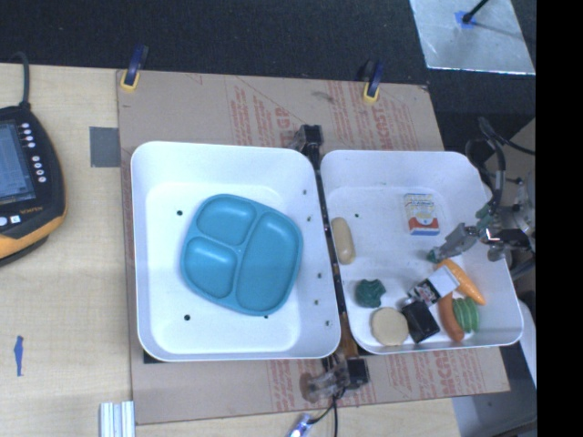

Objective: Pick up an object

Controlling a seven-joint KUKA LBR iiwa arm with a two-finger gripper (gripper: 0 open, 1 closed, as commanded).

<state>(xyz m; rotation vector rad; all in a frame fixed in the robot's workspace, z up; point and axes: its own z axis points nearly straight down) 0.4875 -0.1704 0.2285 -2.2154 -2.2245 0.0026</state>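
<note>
While no object is yet lifted, a good try descends squarely over one separate item. At nine o'clock, the left bin (pixel 146 244) holds a smooth blue divided plate (pixel 241 253); the right bin (pixel 383 164) holds a pale oblong piece (pixel 342 240), a dark green lump (pixel 369 290) and a small printed carton (pixel 420 214). At three o'clock, whether the jaws are parted I cannot tell.

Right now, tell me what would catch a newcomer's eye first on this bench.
The blue divided plate stands out most, lying alone in the middle of the left bin. Next comes the clutter in the right bin: an orange carrot, a green toy, a round beige piece and a small carton. The gripper reaches in over that bin's right side.
</note>
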